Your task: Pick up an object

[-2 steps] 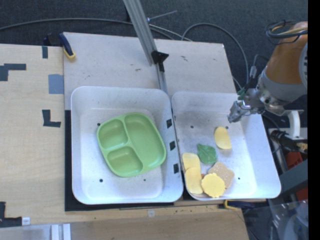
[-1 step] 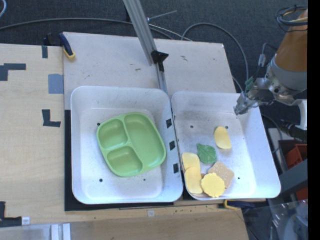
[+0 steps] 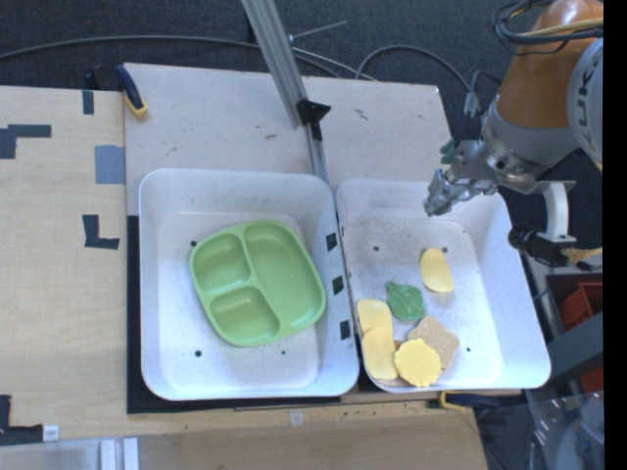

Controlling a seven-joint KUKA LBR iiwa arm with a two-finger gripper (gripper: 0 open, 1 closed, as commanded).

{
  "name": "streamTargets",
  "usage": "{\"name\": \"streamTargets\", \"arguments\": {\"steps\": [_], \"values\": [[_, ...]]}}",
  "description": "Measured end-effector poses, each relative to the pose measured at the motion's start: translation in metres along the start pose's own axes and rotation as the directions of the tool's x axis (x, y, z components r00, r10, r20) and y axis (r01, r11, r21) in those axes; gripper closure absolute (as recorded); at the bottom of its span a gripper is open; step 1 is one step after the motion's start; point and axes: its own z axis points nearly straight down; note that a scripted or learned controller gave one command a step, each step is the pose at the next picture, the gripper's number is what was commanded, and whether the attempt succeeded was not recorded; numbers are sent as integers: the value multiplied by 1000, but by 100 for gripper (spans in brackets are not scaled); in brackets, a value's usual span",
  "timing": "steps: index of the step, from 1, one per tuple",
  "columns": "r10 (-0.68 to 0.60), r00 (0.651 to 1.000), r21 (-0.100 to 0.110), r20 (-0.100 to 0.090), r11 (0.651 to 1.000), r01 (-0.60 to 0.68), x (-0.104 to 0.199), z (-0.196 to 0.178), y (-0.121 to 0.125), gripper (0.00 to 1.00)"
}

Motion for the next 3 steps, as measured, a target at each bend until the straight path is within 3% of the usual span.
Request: {"name": "streamTargets", "arguments": {"steps": [3], "values": [[2, 1000, 2, 2, 1000, -2, 144, 15, 34, 100]]}}
